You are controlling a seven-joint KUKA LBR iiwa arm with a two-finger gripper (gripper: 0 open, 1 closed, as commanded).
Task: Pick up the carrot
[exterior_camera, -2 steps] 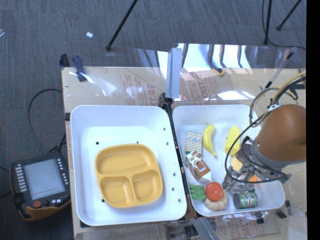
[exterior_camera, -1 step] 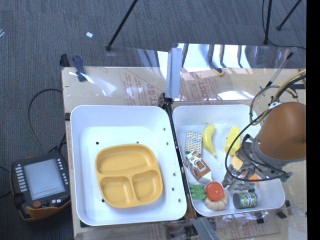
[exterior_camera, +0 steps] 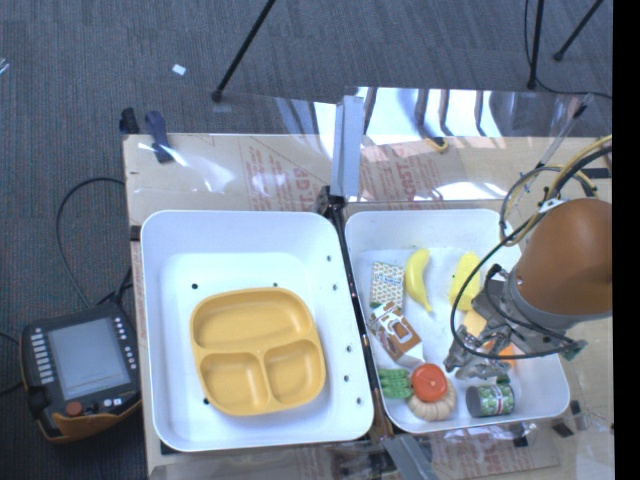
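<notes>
Camera view looks down on the right bin (exterior_camera: 450, 230), with the arm (exterior_camera: 560, 258) over its right edge and the gripper (exterior_camera: 478, 353) low near the front-right corner; how wide it stands I cannot tell. An orange sliver touching it looks like the carrot (exterior_camera: 506, 347). Centre there, clear of the can (exterior_camera: 490, 399), before closing.

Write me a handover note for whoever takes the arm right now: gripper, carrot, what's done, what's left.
Gripper: low in the right bin, near its front right corner; open or shut can't be told.
Carrot: only a small orange patch beside the gripper, mostly hidden by the wrist; identity is a guess.
Nearby: tomato, green can, two bananas.
Left bin holds the yellow tray.
Done: arm reached in. Left: confirm grasp, lift.
</notes>
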